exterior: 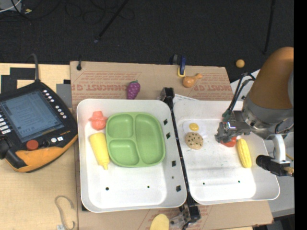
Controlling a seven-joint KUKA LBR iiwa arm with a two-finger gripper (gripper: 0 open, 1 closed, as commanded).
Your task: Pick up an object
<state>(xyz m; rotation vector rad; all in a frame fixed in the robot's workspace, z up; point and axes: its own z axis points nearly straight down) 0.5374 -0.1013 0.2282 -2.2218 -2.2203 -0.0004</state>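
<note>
My gripper (227, 137) is down in the right bin (216, 186), right over a small red object (230, 142) that peeks out beneath it. A yellow corn cob (244, 153) lies just to its right. A chocolate-chip cookie (194, 140) and a small yellow piece (193, 127) lie to its left. In the left bin (124, 188) sit a green divided plate (135, 139), a yellow bottle-shaped toy (100, 149) and a pink-red toy (97, 120).
Behind the bins on the cardboard lie a purple grape bunch (133, 89) and an orange pear-like toy (191, 80). A teach pendant (31, 123) rests at the left. A yellow object (159, 222) sits at the front edge.
</note>
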